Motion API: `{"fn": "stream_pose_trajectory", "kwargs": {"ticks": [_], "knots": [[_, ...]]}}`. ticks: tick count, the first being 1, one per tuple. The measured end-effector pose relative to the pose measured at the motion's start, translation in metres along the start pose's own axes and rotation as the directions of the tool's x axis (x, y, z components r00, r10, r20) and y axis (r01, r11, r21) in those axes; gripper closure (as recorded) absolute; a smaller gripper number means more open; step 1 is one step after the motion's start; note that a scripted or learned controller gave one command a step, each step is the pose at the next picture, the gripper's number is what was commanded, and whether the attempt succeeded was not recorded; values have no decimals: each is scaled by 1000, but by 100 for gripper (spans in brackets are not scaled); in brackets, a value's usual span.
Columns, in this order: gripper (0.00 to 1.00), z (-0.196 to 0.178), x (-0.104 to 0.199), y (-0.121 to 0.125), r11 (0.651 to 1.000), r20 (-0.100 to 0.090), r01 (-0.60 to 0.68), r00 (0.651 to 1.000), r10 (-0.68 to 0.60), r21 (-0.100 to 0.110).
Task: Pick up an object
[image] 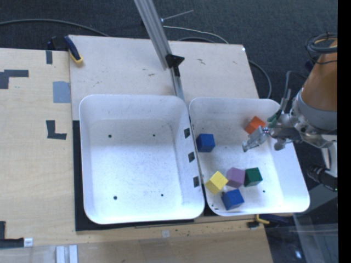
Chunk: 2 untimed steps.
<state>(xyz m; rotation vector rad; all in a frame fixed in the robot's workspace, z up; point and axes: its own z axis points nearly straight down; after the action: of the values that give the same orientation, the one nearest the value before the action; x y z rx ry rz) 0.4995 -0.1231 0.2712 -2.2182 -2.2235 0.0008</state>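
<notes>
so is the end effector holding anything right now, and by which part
Nothing is held. The end effector hangs over the right bin with no block between its fingers; the orange block lies just beside it, apart.

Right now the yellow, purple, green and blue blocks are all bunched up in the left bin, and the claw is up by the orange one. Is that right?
Not quite. The camera view shows that bunch, the yellow, purple, green and blue blocks, in the right bin, not the left. The claw is indeed by the orange block.
</notes>
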Motion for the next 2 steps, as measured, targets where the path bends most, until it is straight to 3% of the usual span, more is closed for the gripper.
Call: {"fn": "stream_pose_trajectory", "kwargs": {"ticks": [1, 2], "knots": [[0, 155, -43, -6, 1000, 1, 0, 1000, 0, -9], [0, 165, -55, 66, 1000, -1, 2, 1000, -2, -28]]}}
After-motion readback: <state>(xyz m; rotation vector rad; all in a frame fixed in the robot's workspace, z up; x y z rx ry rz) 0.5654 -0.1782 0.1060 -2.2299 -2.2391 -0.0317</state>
